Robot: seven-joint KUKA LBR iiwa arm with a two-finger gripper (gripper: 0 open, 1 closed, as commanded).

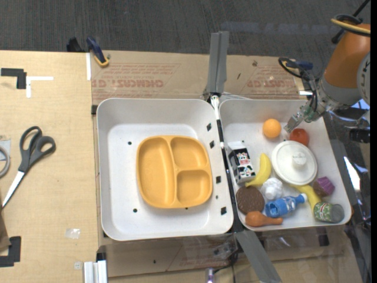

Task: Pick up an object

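- Cardboard sheeting (147, 75) and a pale wooden bench (47, 217) carry two shallow white bins side by side, with dark carpet beyond the far edge.
- Nearest in the right bin (337, 158) lie a brown carrot-like piece (262, 219) and a green can (328, 212) in the near right corner.
- Just beyond them sit a blue bottle (284, 206), a dark brown cookie (250, 199), a crumpled white lump (272, 188), a yellow piece (308, 194) and a purple item (323, 186).
- Mid-bin, a round white lidded bowl (296, 162) stands with a banana (262, 171) just to its left and a small black-and-white carton (242, 164) against the left wall.
- Farther back, an orange ball (271, 128) sits left of a red object (299, 137) that touches the bowl's far rim.
- The gripper (294, 122) hangs between the ball and the red object, slanting down from the right; whether it is spread or pressed together cannot be told, and nothing is seen held.
- The left bin (112, 158) holds a yellow divided plate (175, 171) lying flat.
- Scissors (26, 158) lie on the bench, well to the left.
- At the far left, a blue clamp (97, 50) grips the cardboard edge.
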